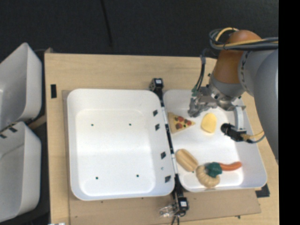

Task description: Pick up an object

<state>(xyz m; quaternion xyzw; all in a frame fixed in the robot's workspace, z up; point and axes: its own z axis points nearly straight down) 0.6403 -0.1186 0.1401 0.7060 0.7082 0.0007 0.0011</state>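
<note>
Hovering over the upper part of the right bin (253, 170), the gripper (198, 106) sat at the right of the frame, just above the pizza slice (180, 122) and just left of the yellow lump (209, 123). Whether the claw was released or clenched, I could not tell from this slanted overhead view; nothing showed as held in it.

Closest to the claw lay the pizza slice, a flat toy wedge against the bin's left wall at centre frame. It looked light and stiff, probably plastic, but lying so flat it would likely be awkward; pinching across its narrow tip or lifting an edge seemed the best bet. The yellow lump beside it looked rounded and smooth, light too, possibly slippery, so a squeeze across its middle would suit it.

Lower in the same bin, towards the bottom right of the frame, rested a bread roll (186, 160), a tan ring (206, 177) and a carrot (228, 166) with its green top, crowded together. The left bin (75, 144) took up centre left.
</note>
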